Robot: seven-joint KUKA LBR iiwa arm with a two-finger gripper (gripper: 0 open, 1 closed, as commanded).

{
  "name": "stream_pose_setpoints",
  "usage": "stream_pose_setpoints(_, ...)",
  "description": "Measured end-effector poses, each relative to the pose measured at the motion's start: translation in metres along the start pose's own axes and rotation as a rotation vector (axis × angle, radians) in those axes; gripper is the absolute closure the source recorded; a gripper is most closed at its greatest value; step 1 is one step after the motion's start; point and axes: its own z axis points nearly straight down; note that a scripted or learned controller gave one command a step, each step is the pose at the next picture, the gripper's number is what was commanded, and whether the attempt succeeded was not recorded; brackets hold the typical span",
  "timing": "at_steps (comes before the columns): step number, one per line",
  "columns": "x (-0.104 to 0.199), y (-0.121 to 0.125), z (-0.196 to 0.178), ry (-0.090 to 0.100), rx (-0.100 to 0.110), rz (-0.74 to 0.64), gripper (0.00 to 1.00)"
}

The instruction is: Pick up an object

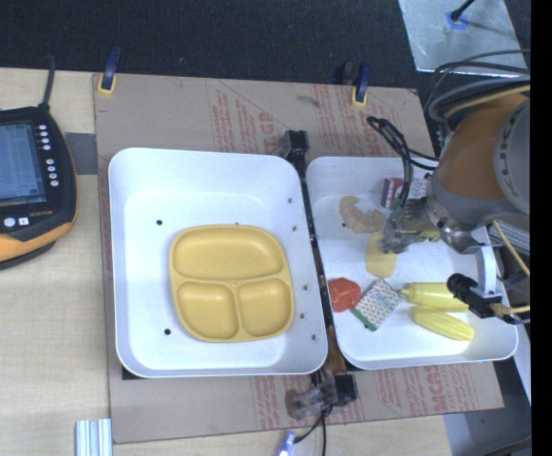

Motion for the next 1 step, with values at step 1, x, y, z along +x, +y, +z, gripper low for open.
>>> stream_pose_setpoints(1, -0.0601, -0.0091, -0.0591, 0.002, -0.003, 0.007, 1.0)
